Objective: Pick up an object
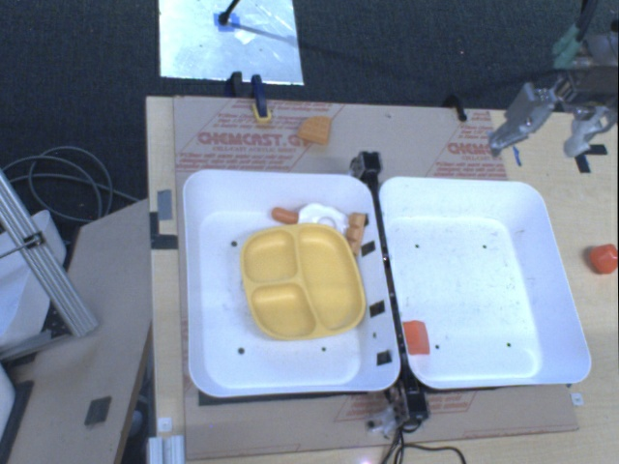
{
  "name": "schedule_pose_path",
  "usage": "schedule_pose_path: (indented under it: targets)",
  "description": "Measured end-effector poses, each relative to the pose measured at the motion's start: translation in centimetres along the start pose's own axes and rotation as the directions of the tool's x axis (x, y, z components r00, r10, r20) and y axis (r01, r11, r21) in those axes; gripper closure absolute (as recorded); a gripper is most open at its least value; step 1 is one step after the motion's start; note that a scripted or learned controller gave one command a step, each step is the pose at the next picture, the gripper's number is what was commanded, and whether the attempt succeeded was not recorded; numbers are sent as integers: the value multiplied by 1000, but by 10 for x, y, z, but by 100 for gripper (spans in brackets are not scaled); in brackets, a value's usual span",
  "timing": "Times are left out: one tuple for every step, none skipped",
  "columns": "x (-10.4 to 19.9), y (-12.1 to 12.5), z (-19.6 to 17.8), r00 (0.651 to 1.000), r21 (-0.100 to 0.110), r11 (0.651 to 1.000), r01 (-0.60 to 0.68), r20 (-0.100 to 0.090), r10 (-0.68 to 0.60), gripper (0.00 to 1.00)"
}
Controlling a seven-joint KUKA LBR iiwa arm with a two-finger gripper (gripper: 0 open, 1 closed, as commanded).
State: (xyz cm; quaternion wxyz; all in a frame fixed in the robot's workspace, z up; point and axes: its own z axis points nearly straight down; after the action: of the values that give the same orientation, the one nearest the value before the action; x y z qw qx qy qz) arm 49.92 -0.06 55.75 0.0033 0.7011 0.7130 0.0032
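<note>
My pincer [551, 124] hung off the far right corner of the desk [464, 148], above bare board and outside both bins. Its two grey fingers stood apart with nothing between them, so I carried nothing. I judged that a waiting pose: up and aside, it left the camera a clean look at everything below.

Most of what I could pick lay in the left bin [208, 259]. A yellow divided tray [300, 283] sat near the middle, flat and open side up, taking most of the floor. Behind it, crowded against the far wall, were a small orange sausage-shaped piece [284, 216], a white rounded thing [324, 217] touching the tray's rim, and a short tan piece [356, 228] near the divider (too small for me to name it properly). They sat jammed between tray and wall, which I judged would leave little room for my fingers.

The right bin [542, 259] held a single orange-red block [415, 336] at its near left corner, close to the wall. It looked the easiest target, standing free on its open sides.

Two things lay outside the bins: a tan block [314, 130] on the board beyond the left bin, and a red piece [603, 258] on the desk to the right.
</note>
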Motion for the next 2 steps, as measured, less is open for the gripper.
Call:
schedule_pose_path:
  targets:
    - [0, 0, 0, 1000, 0, 1000, 0, 0, 0, 0]
    - [0, 1, -12, 1000, -4, 1000, 5, 0, -5, 100]
